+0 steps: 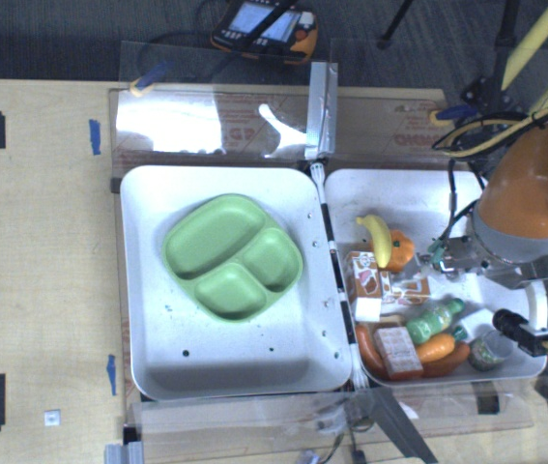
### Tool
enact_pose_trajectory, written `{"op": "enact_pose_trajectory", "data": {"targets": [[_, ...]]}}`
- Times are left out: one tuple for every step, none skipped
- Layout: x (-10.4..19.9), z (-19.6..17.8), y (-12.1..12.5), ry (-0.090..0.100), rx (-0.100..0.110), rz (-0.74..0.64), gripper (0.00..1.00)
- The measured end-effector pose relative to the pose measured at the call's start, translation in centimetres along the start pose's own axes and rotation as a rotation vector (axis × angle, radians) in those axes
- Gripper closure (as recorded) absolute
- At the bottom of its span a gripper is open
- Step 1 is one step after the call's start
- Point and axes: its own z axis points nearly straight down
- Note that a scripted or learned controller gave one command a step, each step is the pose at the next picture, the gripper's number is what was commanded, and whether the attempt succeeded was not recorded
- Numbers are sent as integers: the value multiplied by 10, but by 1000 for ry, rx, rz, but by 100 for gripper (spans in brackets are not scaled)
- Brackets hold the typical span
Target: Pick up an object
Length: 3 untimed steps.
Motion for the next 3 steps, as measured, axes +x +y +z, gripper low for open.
{"op": "enact_pose_trajectory", "data": {"targets": [[13, 26, 39, 5, 22, -113, 0], [10, 14, 42, 0, 13, -110, 100], [74, -71, 83, 2, 28, 168, 100]]}}
